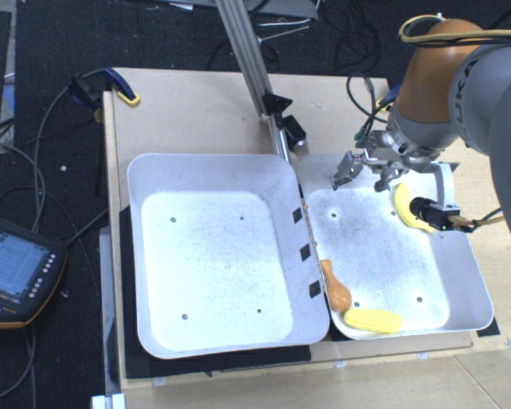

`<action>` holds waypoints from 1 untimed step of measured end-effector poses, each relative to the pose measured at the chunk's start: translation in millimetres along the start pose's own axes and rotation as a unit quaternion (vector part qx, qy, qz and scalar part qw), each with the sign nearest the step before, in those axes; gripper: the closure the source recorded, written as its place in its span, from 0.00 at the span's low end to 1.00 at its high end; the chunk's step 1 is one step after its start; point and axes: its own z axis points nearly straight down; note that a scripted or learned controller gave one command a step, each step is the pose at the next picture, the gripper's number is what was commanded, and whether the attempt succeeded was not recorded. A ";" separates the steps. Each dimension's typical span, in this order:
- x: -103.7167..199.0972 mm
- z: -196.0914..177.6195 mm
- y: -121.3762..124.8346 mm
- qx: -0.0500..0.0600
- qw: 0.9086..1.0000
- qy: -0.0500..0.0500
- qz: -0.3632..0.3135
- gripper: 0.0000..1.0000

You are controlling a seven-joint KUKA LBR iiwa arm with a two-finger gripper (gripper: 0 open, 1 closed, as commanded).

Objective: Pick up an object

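Over the far part of the right bin (460, 267) hangs my gripper (363, 177), fingers spread open and nothing between them. Just right of it lies a curved yellow banana-like piece (403, 205), partly covered by a black part of the arm. At the bin's near left corner rests an orange pear-shaped object (335, 290). A yellow oblong object (373, 320) sits beside it against the front wall.
The left bin (145, 228) stands beside the right one, and black clips run along their shared wall. A slanted metal pole (254, 58) rises behind the bins. A control pendant (13, 271) lies off the bench at the left.
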 end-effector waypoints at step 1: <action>0.0 61.6 -6.8 0.001 1.000 0.000 0.000 0.00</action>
